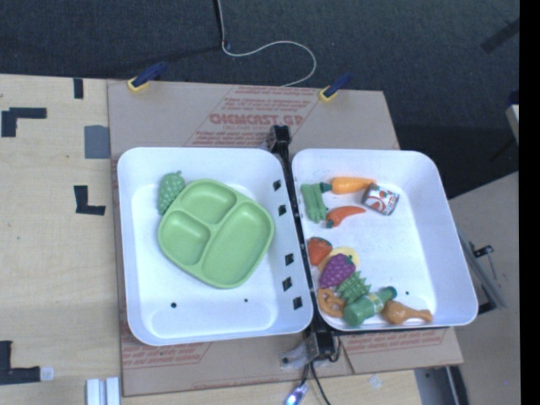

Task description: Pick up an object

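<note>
Still at the start: nothing picked yet.
You cannot tell the tool's state; toys crowd the right bin [422, 226], so aim for the can [380, 199], lying apart.

A dark grey streak [499, 36] lies at two o'clock and a pale sliver [514, 118] at three; whether either is the arm's cannot be told. A thin white cable [221, 24] hangs at twelve.

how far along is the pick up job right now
Nothing looks picked yet. The toy foods, like the carrot and the small can, lie in the right bin. The green plate sits in the left bin. The whole grasp is left.
</note>
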You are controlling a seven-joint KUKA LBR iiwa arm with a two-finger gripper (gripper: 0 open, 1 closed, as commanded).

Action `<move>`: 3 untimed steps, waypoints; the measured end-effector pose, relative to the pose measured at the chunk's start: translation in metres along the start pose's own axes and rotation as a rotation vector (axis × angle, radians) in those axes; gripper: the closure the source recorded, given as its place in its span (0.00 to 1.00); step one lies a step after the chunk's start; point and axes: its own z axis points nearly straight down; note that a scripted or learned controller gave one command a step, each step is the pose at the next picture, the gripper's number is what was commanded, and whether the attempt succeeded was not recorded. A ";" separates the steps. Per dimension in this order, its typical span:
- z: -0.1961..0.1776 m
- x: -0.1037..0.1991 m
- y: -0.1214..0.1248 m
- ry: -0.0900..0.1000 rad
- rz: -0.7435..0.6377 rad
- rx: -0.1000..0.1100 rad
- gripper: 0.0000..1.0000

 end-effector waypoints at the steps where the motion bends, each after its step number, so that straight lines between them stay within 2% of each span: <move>1: 0.098 -0.019 -0.038 0.008 0.008 0.023 1.00; 2: 0.083 -0.018 -0.035 0.002 0.004 0.012 1.00; 3: 0.099 -0.019 -0.036 0.004 0.005 0.014 1.00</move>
